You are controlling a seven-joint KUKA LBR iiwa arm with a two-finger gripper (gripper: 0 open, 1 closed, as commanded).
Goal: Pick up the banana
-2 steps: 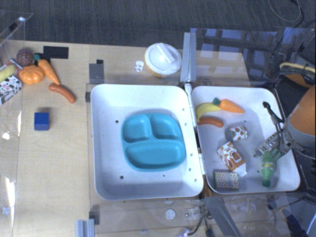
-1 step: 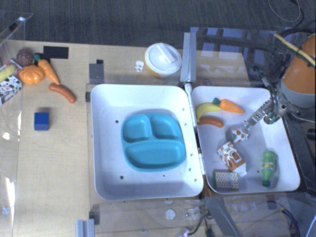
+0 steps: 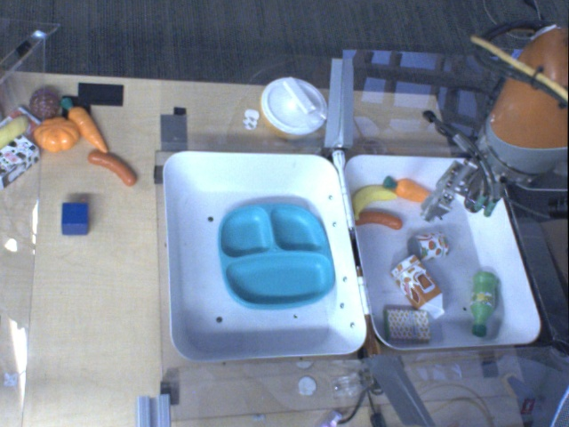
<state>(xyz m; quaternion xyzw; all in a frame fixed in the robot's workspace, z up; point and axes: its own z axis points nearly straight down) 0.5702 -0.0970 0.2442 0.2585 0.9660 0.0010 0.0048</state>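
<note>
The yellow banana (image 3: 371,197) lies in the right bin (image 3: 516,265) near its upper left corner, between an orange carrot (image 3: 412,189) and a red sausage (image 3: 380,220). My gripper (image 3: 442,205) hangs over the same bin to the banana's right, past the carrot and apart from the banana. Nothing shows between its fingers.
The right bin also holds two small patterned boxes (image 3: 415,282), a woven block (image 3: 407,324) and a green bottle (image 3: 483,302). The left bin (image 3: 196,238) carries a blue divided tray (image 3: 276,253). A white bowl (image 3: 292,106), a blue cube (image 3: 76,218) and toy foods (image 3: 80,136) lie on the bench.
</note>
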